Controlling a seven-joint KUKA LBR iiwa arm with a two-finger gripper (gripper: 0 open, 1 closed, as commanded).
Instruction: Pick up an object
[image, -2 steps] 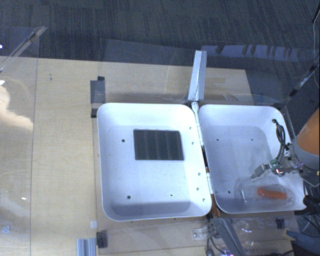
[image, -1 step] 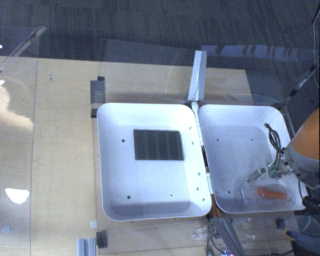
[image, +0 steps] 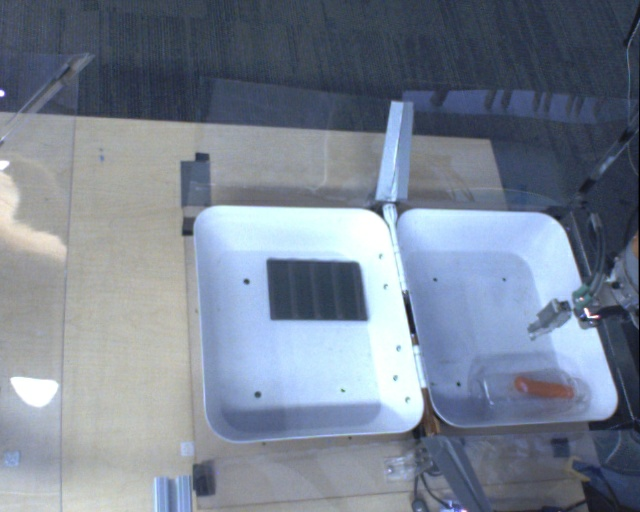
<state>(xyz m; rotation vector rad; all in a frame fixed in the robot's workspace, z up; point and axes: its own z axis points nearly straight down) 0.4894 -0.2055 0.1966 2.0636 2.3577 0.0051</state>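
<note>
A clear plastic item (image: 500, 383) with an orange piece (image: 545, 387) in it lies in the right bin (image: 470, 250), near the bin's front right corner. My gripper (image: 550, 318) reaches in from the right edge of the view over the right side of that bin. It sits above and slightly behind the clear item, apart from it. Nothing shows in its grasp. A dark ribbed rectangular pad (image: 315, 290) lies flat in the middle of the left bin (image: 225, 330).
A metal divider post (image: 395, 150) stands behind the seam between the bins. Cables and clamp hardware (image: 440, 470) sit below the right bin's front edge. The wooden bench (image: 100, 300) stretches out to the left.
</note>
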